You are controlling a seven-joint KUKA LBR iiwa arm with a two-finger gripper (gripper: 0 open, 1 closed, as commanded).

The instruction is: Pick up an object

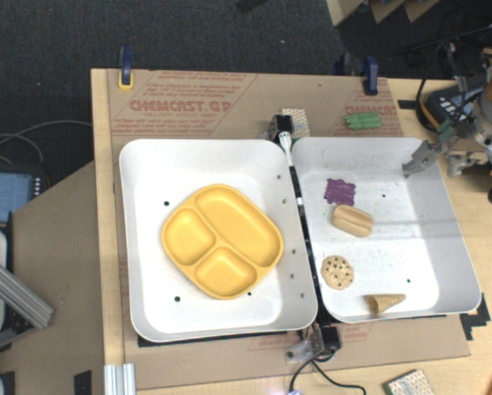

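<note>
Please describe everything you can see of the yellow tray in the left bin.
The yellow tray looks like smooth moulded plastic, with rounded corners and three compartments: one large and two smaller, with nothing in them. It lies flat, turned at an angle to the bin's sides, near the middle of the left bin. It rests on the bin floor.

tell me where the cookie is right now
The cookie lies in the right bin, near its left wall toward the front, just below the bread roll and up-left of the tan wedge.
</note>
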